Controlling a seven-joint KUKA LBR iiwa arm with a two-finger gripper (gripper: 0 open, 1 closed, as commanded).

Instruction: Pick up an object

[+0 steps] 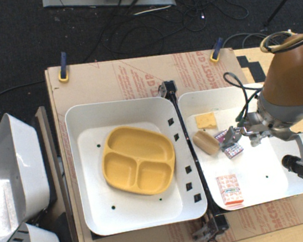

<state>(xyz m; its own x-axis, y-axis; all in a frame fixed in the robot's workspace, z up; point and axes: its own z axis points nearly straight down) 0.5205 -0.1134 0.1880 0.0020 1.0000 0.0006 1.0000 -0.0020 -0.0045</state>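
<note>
Purple-patterned packet [231, 148] lies right at the jaws, beside a tan block [206, 142].

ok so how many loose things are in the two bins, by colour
yellow: 2, the divided plate in the left bin and the cheese-like block in the right bin
tan: 1, the rounded block
white and orange: 1, the flat packet
purple and white: 1, the small packet by the gripper
total: 5
</note>
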